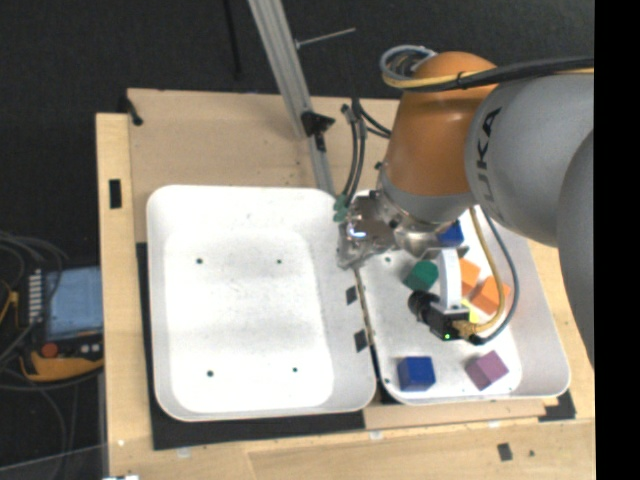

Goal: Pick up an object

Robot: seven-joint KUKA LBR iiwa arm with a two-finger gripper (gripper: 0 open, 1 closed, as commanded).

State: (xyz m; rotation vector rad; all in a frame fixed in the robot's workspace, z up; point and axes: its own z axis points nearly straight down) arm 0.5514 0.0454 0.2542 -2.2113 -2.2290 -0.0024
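Note:
The right bin holds several small objects. A blue cube and a purple cube lie near its front edge. A green piece, an orange block and a blue piece lie further back, partly hidden by the arm. My gripper hangs below the orange wrist band, low over the back left corner of the right bin, close to the wall between the two bins. I see nothing held in it.
The left bin is bare white with faint grey speckling. A slanted metal pole rises behind the bins. Cables loop round the wrist. The grey arm covers the right bin's back right part.

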